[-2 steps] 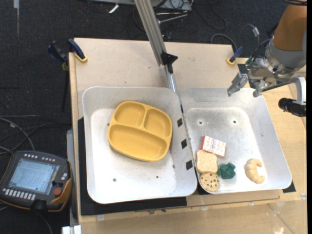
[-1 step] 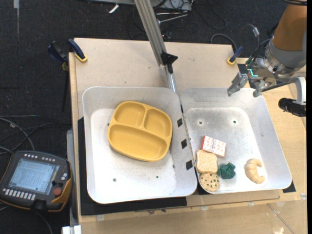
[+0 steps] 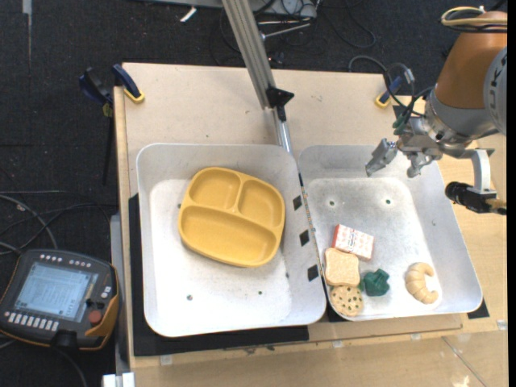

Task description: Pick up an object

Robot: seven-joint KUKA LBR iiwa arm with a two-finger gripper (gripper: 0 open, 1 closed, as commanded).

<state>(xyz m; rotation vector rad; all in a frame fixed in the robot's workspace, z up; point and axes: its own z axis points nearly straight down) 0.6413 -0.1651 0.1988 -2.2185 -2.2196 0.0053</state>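
White right bin (image 3: 451,240): you have a pink-and-white packet (image 3: 354,241), toast slice (image 3: 342,268), cookie (image 3: 347,300), green piece (image 3: 376,281) and croissant (image 3: 422,282), all lying near its front edge. Pincer (image 3: 397,159): fingers apart, holding nothing, over the bin's far rim, well apart from them. Pick not yet begun; approach, grasp and lift remain.

I see a yellow divided plate (image 3: 232,216) in the left white bin (image 3: 161,297), plus a tan croissant (image 3: 422,283), dark green broccoli (image 3: 376,282) and speckled cookie (image 3: 347,300).
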